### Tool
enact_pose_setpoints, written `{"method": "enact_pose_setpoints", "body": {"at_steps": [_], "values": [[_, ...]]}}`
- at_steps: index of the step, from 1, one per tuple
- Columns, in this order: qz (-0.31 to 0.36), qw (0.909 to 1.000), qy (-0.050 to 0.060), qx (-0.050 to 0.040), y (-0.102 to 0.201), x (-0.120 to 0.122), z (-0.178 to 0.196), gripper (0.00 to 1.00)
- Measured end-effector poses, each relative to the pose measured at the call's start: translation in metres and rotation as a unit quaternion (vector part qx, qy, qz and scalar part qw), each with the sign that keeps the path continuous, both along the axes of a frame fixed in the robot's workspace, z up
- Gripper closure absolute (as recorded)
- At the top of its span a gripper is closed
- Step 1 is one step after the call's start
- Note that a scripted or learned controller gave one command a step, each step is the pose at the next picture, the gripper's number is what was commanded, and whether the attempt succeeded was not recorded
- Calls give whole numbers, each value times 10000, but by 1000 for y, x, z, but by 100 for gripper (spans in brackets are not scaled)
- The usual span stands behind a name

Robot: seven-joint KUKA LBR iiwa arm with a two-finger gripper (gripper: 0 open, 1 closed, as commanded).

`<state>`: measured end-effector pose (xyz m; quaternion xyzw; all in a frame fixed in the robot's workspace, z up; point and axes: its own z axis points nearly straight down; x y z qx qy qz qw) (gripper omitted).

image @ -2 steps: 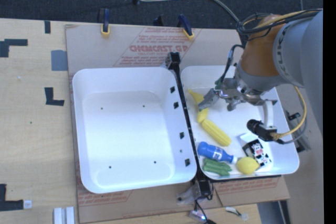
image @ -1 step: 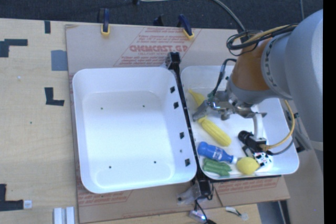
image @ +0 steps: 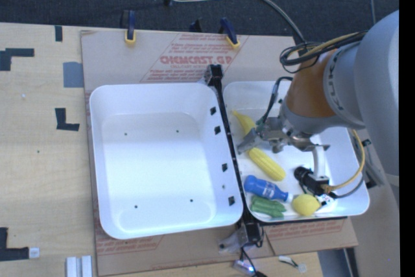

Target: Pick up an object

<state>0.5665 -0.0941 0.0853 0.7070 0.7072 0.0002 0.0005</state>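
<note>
Right bin (image: 355,207), centre-right of frame. Corn cob (image: 266,163) lies with its long axis running upper left to lower right, just below the gripper (image: 254,138). Smaller yellow piece (image: 244,120), banana-like, sits above it near the divider, tilted the same way. Blue bottle (image: 266,189) lies lower, cap end toward the right. Green pepper (image: 268,207) and lemon (image: 305,204) along the bin's lower edge. Gripper hangs low between the yellow piece and the corn; finger spread cannot be told, nothing visibly held. Left bin (image: 104,107) fills centre-left.
</note>
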Motion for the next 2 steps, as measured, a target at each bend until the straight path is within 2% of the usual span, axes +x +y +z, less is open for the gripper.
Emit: {"method": "enact_pose_setpoints", "body": {"at_steps": [1,2], "values": [[1,10000,-3,0,0,-10,0,0],[1,10000,3,1,-1,5,0,0]]}}
